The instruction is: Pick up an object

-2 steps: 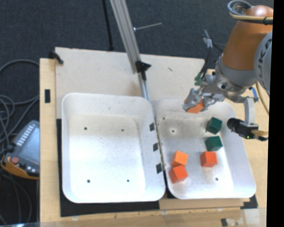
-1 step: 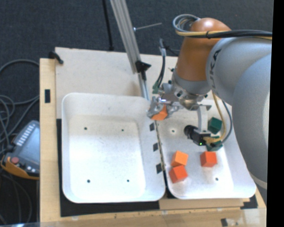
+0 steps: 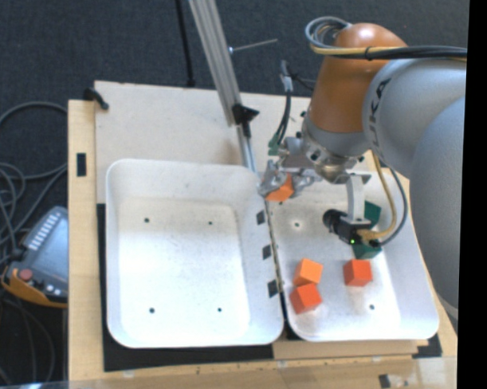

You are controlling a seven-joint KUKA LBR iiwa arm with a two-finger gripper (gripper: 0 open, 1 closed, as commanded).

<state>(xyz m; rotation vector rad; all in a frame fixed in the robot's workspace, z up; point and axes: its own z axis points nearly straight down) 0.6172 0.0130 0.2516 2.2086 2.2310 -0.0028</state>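
Over the far end of the seam between the two white bins: the pincer [image 3: 277,185], pinching a small orange block [image 3: 282,191] between its fingertips. Block and fingertips just inside the inner rim of the right bin [image 3: 407,315], at that bin's far left corner. Behind and to the right, the grey arm [image 3: 414,92] with its orange band [image 3: 347,82], looming over the bin's far side.

Nearer in the right bin, three more orange cubes: one cube [image 3: 308,272] close to the inner rim, a second cube [image 3: 305,298] just in front of it, touching or nearly so, and a third cube [image 3: 357,273] apart to the right. Two green pieces as well, one green piece [image 3: 373,211] at the far side under the arm and another green piece [image 3: 368,251] just behind the third cube; shapes hard to tell.

Left bin [image 3: 115,225] alongside, white, floor dusted with dark specks.

Both bins on a pale wooden surface [image 3: 166,115], with a slanted aluminium post [image 3: 220,61] rising from its far side. Off to the left, on the dark floor, grey cables [image 3: 14,142] and a handheld pendant [image 3: 42,246].
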